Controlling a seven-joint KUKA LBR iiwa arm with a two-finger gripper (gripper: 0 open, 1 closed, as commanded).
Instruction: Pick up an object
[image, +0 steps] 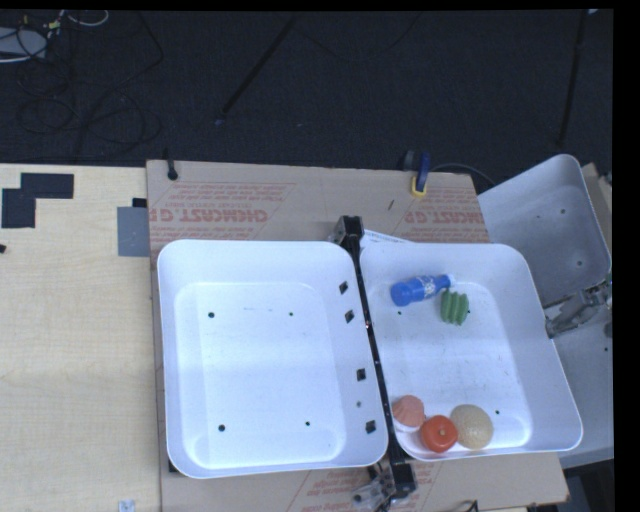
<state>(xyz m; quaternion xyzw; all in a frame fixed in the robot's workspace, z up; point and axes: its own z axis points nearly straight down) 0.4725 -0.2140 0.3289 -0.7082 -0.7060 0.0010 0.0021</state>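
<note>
The right bin (540, 330) holds several small objects. A blue bottle (420, 289) lies on its side near the bin's far edge, with a green ridged piece (455, 307) just to its right. At the near edge three round things sit together: a pale pink one (407, 409), a red one (438, 433) and a beige one (472, 426). The red one touches both of its neighbours.
The left bin (260, 360) is a shallow white tray beside the right one, and black clips (350, 290) run along the seam between them. Both stand on cardboard (300, 205). A grey metal plate (545, 225) rises at the right. A blue and yellow clamp (420, 175) sits at the back.
</note>
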